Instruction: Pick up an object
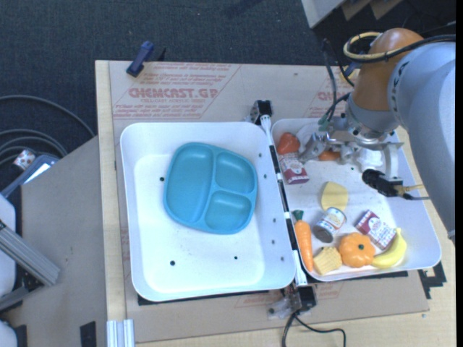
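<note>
My gripper hangs low over the far end of the right bin, under the grey arm with its orange band. A small orange thing shows right beneath it; whether it is gripped is unclear. To the gripper's left lie a red fruit and a red and white packet. Nearer the front are a yellow wedge, a small can, a carrot, a yellow block, an orange fruit, a red box and a banana.
A blue divided plate lies in the left bin. A black clamp sits at the far end of the rim between the bins. A blue clip rests on the cardboard behind the left bin. Cables run off to the left.
</note>
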{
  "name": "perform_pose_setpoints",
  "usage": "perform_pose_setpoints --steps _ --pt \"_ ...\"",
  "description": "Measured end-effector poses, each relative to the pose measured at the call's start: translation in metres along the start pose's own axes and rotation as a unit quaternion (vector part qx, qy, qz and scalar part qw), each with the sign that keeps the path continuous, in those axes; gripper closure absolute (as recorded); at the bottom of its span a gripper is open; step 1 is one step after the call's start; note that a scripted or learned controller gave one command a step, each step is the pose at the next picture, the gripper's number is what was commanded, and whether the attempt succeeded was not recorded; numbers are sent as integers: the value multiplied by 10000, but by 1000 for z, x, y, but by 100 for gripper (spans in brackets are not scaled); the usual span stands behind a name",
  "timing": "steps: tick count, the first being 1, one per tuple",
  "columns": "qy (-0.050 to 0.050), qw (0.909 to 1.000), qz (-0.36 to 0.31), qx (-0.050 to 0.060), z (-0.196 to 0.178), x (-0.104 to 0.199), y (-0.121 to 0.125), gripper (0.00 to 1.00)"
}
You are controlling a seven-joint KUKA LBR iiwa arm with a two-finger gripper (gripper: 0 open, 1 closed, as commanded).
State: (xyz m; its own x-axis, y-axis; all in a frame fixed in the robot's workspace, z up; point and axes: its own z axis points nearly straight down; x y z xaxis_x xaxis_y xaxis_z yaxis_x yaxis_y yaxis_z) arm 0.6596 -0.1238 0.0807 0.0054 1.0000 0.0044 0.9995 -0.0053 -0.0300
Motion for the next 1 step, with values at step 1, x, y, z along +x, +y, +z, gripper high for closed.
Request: perform_pose_setpoints --steps 1 --pt "-27 10000 12 56 -9 -3 -3 100"
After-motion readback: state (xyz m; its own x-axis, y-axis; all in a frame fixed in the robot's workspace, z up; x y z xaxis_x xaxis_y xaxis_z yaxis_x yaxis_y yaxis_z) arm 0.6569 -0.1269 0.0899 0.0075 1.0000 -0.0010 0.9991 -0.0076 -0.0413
